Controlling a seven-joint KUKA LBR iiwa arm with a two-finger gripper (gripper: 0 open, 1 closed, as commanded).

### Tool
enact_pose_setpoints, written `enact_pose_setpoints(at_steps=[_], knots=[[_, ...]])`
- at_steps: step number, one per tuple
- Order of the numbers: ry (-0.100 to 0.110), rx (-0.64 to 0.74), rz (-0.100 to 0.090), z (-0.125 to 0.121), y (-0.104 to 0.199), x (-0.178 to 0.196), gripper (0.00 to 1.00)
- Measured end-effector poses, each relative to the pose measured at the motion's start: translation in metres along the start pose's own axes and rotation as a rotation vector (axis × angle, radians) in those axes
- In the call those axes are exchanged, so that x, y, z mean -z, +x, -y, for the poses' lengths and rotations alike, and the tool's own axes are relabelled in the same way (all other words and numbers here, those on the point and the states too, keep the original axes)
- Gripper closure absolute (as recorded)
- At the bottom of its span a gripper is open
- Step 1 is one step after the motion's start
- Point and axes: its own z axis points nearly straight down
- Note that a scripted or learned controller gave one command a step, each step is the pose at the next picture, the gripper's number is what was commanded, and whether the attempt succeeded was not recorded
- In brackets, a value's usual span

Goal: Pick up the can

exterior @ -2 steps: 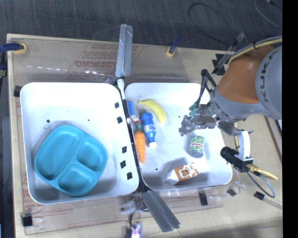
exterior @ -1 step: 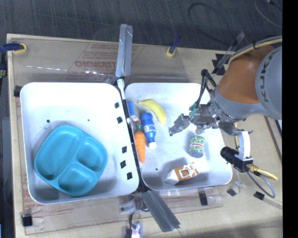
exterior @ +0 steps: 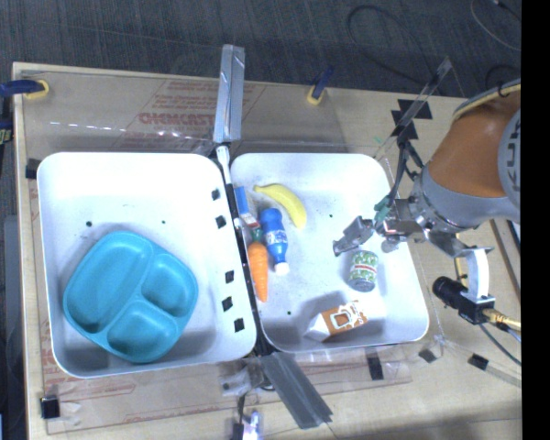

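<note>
The can (exterior: pixel 365 269), small with a green and white label and a silver top, stands in the right bin (exterior: pixel 321 168) near its right wall. My gripper (exterior: pixel 370 238) hovers just above and behind the can. It is open: one grey finger (exterior: pixel 350 237) reaches out to the left and the other sits near the wrist, with nothing between them. The can sits apart from the fingers, just in front of the gap. The grey arm with its orange band (exterior: pixel 481 154) comes in from the right.
The right bin also holds a banana (exterior: pixel 289 202), a blue bottle (exterior: pixel 274 236), a carrot (exterior: pixel 258 271) along its left wall, and an orange carton (exterior: pixel 345 319) in front of the can. A blue divided plate (exterior: pixel 128 293) lies in the left bin (exterior: pixel 119 177).
</note>
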Motion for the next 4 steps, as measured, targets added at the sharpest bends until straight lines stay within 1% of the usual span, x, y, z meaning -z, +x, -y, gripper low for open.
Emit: enact_pose_setpoints(at_steps=[1, 2, 3, 4], knots=[[0.002, 0.025, -0.001, 0.014, 0.015, -0.04, 0.0], [-0.002, 0.041, 0.0, 0.014, -0.002, -0.043, 0.0], [0.002, 0.062, -0.002, 0.015, -0.001, -0.054, 0.0], [0.001, 0.049, -0.001, 0.016, -0.002, -0.053, 0.0]])
